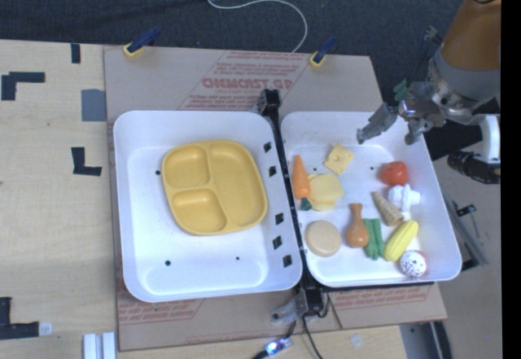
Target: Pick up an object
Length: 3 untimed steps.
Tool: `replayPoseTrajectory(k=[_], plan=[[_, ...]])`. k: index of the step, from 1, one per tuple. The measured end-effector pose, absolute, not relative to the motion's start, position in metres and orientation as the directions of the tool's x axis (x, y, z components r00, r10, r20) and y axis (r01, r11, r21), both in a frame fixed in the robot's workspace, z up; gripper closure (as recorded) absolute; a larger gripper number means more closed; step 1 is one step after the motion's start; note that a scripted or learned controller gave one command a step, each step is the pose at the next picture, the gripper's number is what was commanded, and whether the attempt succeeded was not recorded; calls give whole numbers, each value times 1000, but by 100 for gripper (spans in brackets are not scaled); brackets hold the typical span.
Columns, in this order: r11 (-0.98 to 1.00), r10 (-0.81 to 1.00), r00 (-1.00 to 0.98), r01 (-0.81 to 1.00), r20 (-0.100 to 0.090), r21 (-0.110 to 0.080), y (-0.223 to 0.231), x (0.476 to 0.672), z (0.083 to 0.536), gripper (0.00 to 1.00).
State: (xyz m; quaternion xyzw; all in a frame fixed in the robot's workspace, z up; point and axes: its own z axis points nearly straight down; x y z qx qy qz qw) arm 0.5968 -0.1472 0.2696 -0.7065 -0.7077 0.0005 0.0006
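Start with the worktop point(49, 211): it carries a cardboard sheet point(244, 80), and on that sit two white bins side by side. The left bin point(142, 268) holds a yellow divided plate point(214, 186), lying flat near the middle. The right bin point(440, 211) is where you should work, since every small toy food lies there.

Your gripper point(392, 123) hangs over the upper right corner of the right bin with its two fingers spread apart and nothing between them. Below it the bin floor is bare, so you will have to travel before you descend.

Choose a piece that stands alone. The yellow cheese wedge point(339, 159) lies nearest the gripper with free floor on all sides; in my judgement it is your easiest target. The red tomato point(394, 172) is also close, but it sits just above a white piece point(404, 198) and may roll. The orange carrot point(300, 177) lies against the bin's left wall and touches a pale round piece point(326, 190), so the fingers would have little room. Avoid the lower cluster: the drumstick point(356, 225), green pod point(374, 238) and corn cob point(401, 240) lie packed together, with a bun point(323, 238) and a white ball point(413, 264) nearby.

Centre over the wedge, turn the fingers across its narrow sides, descend straight, and close only once both fingers flank it.
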Motion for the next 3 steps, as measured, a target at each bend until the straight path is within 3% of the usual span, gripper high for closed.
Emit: replayPoseTrajectory(k=[1, 2, 3], plan=[[1, 1000, -1, 1000, 8, -26, -95, 484, 94, 0], [7, 1000, -7, 1000, 1, 18, -43, 489, 343, 0], [3, 1000, -3, 1000, -1, -2, -45, 487, 343, 100]])
